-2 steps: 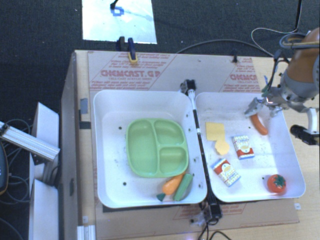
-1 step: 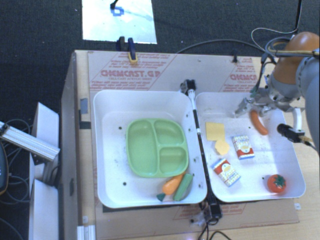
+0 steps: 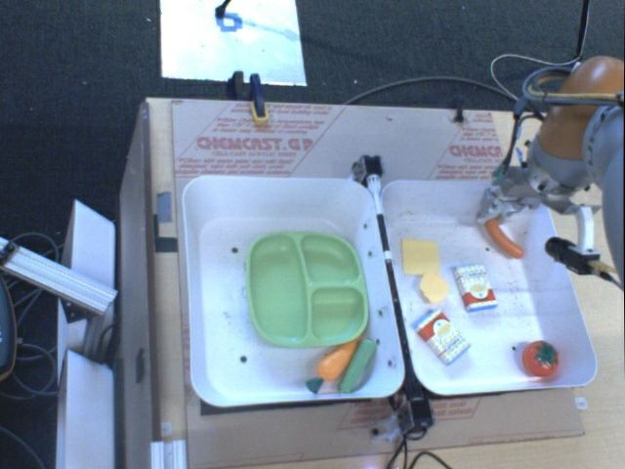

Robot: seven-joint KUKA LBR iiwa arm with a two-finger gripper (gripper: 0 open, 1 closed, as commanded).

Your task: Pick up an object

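Dark carpet surrounds the bench, which carries a printed cardboard sheet and two white bins side by side; a pale sheet lies on the floor at the far side; grey metal framing stands at the left.

Left bin holds a green tray with compartments, and at its near edge a carrot touching a green pod; right bin holds a yellow slice, a smaller yellow piece just beside it, two small cartons, a tomato in the near right corner, and a sausage near the far right.

Arm reaches in from the right; its gripper sits low at the far end of the sausage, seemingly touching it; whether its fingers are apart or closed cannot be told, nor whether anything is between them.

Judged from this, the step in hand is taking the sausage; it would go best with the fingers straddling its narrow width near its middle, not its tip, since a rounded end may squirt out; the bin wall is near, so a straight lift looks safest.
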